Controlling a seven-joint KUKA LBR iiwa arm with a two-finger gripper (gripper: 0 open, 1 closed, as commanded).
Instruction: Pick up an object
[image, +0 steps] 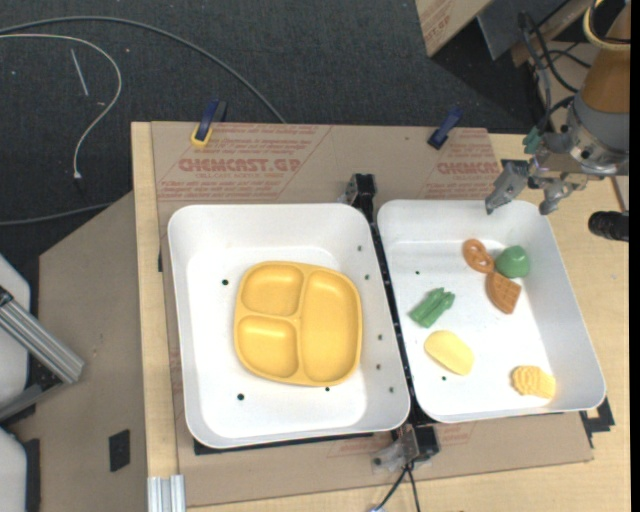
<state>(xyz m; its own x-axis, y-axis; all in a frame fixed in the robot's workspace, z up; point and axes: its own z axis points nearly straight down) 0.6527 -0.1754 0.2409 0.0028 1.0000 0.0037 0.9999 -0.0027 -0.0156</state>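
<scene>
Glossy yellow plastic plate (298, 322); smooth white plastic bins (200, 300); matt cardboard sheet (300, 160)

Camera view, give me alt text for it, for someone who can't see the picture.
A robot gripper, fingers spread, hangs above the far edge of the right bin, which holds six small toy foods. The left bin holds a yellow divided plate.

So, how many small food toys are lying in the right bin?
6: pretzel and green round piece at the back, brown waffle below them, green pod toward the left, pale yellow piece and yellow corn in front.
</scene>
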